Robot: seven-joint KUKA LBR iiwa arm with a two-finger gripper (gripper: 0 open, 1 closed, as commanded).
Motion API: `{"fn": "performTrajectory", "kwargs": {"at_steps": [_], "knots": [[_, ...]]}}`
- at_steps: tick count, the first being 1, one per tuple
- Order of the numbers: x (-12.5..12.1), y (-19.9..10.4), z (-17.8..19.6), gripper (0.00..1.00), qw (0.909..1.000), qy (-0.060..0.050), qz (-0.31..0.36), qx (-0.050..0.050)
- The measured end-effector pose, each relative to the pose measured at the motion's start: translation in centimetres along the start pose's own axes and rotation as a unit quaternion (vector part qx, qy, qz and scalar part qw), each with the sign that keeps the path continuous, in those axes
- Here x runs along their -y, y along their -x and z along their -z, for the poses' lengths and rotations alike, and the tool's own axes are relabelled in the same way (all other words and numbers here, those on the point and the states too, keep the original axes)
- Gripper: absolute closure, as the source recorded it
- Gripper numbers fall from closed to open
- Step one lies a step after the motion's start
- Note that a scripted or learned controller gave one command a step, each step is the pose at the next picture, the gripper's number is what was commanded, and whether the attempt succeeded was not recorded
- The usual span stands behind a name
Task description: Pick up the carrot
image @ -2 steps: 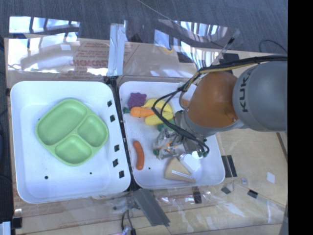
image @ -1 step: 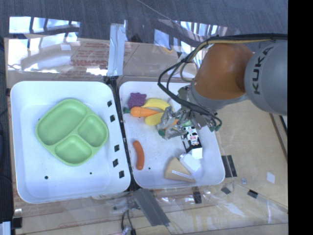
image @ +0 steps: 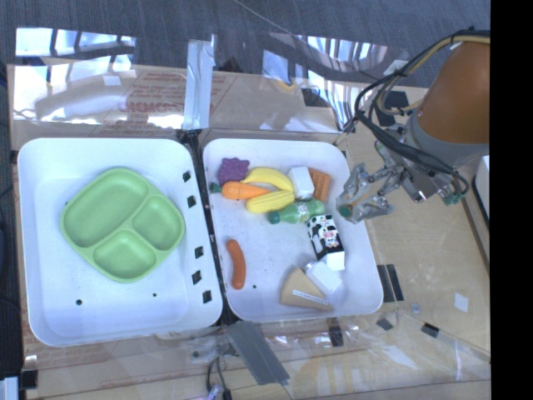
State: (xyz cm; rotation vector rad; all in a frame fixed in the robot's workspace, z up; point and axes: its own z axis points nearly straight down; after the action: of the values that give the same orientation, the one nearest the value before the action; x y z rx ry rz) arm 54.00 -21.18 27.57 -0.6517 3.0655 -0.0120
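The carrot (image: 241, 191) lies in the right bin (image: 360, 283), near that bin's far left corner, just below a purple grape bunch (image: 234, 170). Its right end is hidden under a yellow banana (image: 271, 178) and a corn cob (image: 268, 201), so its full length cannot be made out. Its long axis runs roughly along the bin's far edge, with a small green top at the left end and the orange body leading right into the pile. Other pieces crowd that far part of the bin: a white block (image: 301, 182), an orange wedge (image: 321, 182) and a green item (image: 293, 213) whose shape is hard to read.

The gripper (image: 360, 200) hangs at the right bin's right rim, well apart from the carrot. Its metal fingers are a blur of grey links against the cardboard; whether they are spread or closed cannot be told, and nothing is seen between them. Cables partly cover the wrist.

The left bin (image: 42, 298) carries a green divided plate (image: 123, 223).
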Motion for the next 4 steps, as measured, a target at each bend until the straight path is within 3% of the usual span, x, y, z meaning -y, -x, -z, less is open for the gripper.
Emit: {"fn": "performTrajectory", "kwargs": {"at_steps": [1,2,3,4], "knots": [[-2.2,-4.3,-1.8,1.00,0.9929,0.006,0.119,-0.003],[-1.6,-2.8,-1.5,1.00,0.9672,0.004,0.254,0.000],[-4.8,-4.6,2.9,1.00,0.9181,0.004,0.396,0.000],[-5.0,-4.9,-10.9,1.00,0.8519,0.010,0.524,0.000]]}}
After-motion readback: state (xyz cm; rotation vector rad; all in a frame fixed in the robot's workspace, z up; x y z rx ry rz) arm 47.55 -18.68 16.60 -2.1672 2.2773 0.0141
